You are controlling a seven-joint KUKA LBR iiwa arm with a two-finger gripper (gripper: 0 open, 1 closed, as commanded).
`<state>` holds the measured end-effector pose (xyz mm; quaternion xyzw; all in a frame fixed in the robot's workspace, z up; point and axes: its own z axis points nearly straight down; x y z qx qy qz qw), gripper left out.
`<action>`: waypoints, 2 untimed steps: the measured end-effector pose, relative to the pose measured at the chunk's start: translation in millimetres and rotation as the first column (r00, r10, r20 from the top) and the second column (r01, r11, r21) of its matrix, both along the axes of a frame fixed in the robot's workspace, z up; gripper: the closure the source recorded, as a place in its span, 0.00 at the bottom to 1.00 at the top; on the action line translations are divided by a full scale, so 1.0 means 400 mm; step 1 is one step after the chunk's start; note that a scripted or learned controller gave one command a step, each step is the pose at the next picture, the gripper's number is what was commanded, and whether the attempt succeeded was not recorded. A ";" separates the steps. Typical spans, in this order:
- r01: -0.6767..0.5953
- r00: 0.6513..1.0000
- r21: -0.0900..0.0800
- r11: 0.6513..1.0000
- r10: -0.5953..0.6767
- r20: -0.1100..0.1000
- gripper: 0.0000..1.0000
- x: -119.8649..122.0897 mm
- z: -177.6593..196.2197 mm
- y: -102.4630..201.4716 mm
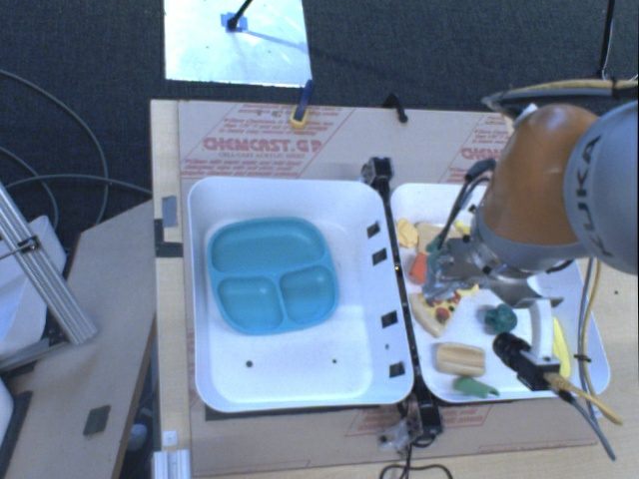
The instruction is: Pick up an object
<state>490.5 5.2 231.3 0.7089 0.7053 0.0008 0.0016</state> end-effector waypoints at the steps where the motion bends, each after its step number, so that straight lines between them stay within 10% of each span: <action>1: -0.016 1.000 0.004 1.000 0.016 0.004 1.00 -0.008 0.134 0.179; 2: -0.003 1.000 0.000 1.000 0.003 0.006 1.00 0.051 0.303 0.023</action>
